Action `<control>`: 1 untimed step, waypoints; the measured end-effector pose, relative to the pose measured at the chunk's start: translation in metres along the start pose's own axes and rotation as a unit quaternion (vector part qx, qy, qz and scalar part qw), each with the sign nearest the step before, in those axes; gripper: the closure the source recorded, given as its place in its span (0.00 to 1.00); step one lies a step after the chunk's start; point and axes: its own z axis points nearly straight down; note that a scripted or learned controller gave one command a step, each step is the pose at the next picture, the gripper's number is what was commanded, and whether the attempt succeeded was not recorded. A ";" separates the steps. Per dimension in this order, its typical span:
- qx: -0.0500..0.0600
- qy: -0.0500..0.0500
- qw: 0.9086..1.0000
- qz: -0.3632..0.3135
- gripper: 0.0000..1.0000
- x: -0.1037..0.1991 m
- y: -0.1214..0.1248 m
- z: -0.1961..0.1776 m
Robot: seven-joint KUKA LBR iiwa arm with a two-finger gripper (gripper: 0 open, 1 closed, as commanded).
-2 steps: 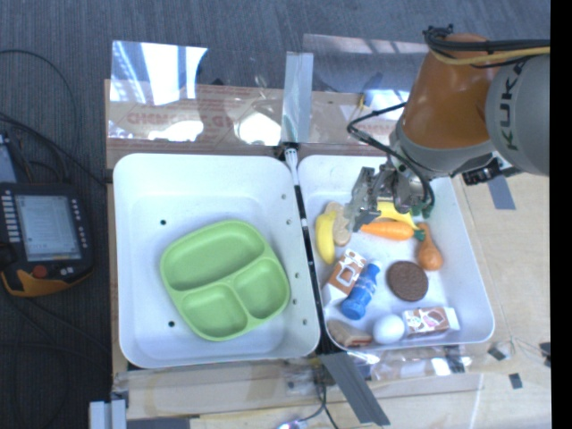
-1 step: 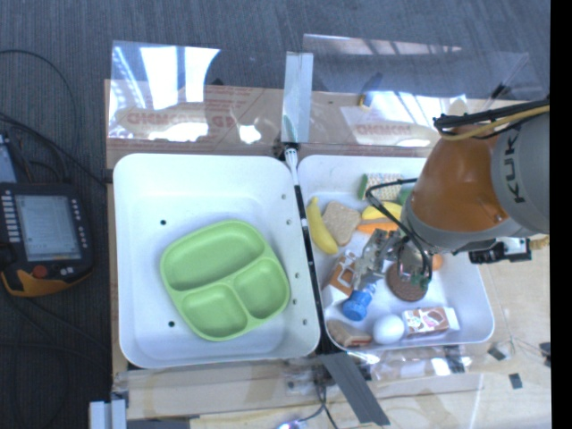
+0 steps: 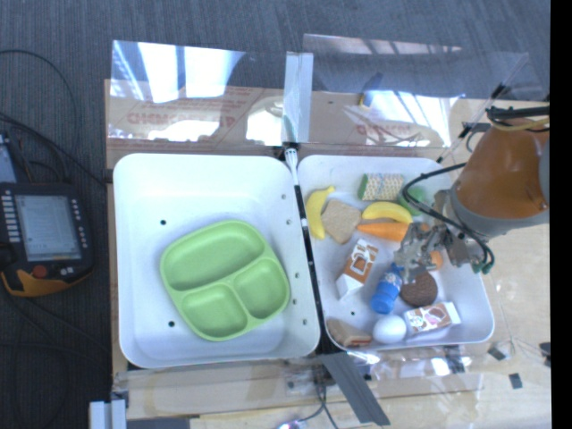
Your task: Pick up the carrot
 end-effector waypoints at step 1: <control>-0.008 0.014 1.000 -0.016 1.00 0.008 0.055 -0.163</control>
